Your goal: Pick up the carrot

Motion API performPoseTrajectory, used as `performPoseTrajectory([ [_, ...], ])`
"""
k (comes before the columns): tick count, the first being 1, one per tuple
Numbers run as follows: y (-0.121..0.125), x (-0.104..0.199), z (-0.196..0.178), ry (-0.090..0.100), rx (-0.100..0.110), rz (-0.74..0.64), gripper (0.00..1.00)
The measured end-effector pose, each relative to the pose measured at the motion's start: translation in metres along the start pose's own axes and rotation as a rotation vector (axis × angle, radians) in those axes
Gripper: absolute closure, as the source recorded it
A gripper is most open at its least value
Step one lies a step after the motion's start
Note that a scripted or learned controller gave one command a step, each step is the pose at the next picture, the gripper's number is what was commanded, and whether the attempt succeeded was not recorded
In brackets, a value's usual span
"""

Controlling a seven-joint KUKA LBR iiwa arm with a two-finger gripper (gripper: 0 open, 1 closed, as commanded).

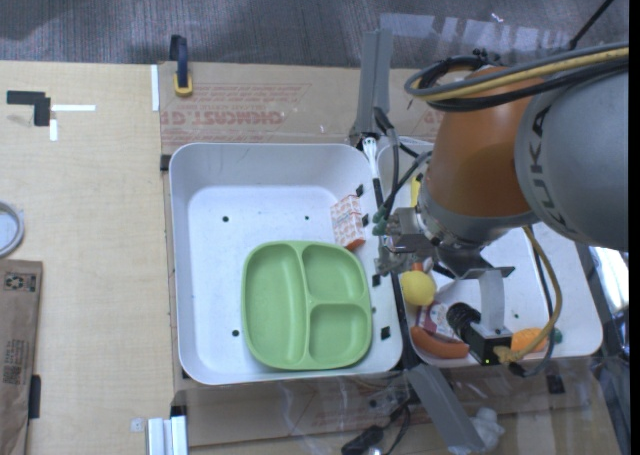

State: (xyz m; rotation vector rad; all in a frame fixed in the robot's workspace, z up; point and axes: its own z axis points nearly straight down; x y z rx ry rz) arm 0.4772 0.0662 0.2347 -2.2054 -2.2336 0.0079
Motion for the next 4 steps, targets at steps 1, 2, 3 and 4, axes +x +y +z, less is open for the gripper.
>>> performPoseTrajectory([
  [1,0.028,0.049,0.049,-0.001,0.001,0.061,1.00],
  [2,0.004,0.066,-0.032,-0.002,-0.002,0.266,1.00],
  [3,0.001,0.011,-0.065,-0.001,-0.005,-0.203,1.00],
  [4,0.019,-0.027,-0.089,-0.003,-0.007,-0.774,1.00],
])
